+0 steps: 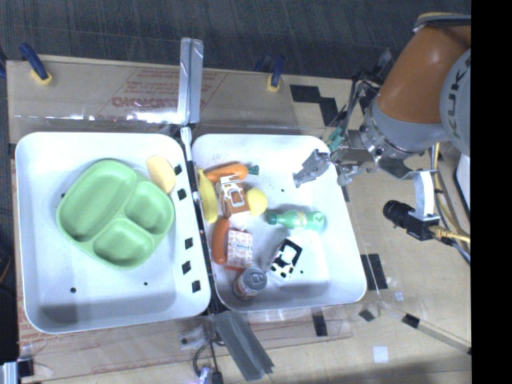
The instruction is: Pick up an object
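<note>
Oddly, no label reads clearly; the gripper (pixel 308 170) hovers above the right bin (pixel 340 282), its spread untellable.

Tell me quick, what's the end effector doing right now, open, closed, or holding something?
End effector: over the upper right part of the right bin, nothing visibly held; open or closed cannot be told from this view.

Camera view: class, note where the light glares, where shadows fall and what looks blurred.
Camera view: glare washes out the floor of the left bin and the right bin; soft shadows darken the left bin's lower left corner and the rim below the green divided plate; the hand looks slightly smeared; labels on the small cartons are too soft to read.
</note>
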You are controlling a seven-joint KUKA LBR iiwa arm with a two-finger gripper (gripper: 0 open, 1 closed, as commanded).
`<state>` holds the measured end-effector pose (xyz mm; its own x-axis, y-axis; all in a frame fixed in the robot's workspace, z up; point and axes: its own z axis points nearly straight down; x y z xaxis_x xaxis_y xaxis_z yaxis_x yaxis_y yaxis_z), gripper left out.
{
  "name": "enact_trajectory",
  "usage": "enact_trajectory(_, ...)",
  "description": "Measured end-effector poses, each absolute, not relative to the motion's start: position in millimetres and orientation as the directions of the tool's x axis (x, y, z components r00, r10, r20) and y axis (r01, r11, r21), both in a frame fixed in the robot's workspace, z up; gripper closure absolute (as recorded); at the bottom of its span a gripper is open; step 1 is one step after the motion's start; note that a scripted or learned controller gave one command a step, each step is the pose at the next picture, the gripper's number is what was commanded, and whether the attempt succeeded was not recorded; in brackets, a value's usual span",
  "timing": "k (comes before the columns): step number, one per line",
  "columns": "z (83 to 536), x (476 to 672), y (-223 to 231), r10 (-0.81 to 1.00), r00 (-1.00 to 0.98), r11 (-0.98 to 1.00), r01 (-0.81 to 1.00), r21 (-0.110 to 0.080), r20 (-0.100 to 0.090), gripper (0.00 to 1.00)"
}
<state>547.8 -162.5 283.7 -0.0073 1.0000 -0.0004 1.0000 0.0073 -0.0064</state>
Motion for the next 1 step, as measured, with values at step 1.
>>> enact_trajectory(1, 163.9, 586.3, -150.5, 0.981, 0.192, -0.192, 0.981, -0.007, -0.001, 0.0)
